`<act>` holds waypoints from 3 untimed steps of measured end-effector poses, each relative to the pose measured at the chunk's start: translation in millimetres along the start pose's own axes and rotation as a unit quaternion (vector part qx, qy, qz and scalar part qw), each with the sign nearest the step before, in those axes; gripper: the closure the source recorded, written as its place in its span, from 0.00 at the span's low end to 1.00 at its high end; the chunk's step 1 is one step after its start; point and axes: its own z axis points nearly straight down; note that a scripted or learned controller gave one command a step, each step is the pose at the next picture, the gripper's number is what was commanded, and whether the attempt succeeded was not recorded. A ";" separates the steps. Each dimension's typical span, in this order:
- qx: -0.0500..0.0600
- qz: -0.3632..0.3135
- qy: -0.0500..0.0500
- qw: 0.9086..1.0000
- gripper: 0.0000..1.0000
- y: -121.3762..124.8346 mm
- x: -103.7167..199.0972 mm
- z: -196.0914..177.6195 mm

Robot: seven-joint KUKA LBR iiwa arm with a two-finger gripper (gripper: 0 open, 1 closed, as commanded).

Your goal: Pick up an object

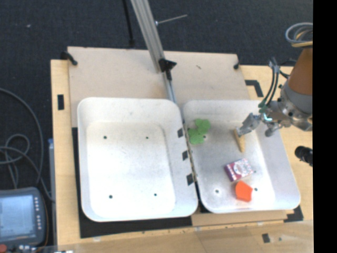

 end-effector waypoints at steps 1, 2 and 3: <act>-0.002 0.000 -0.001 1.000 0.00 0.9 0.1 -2.7; 0.000 0.001 -0.001 1.000 0.00 -2.4 1.0 40.0; 0.000 0.001 -0.001 1.000 0.00 6.9 3.0 90.6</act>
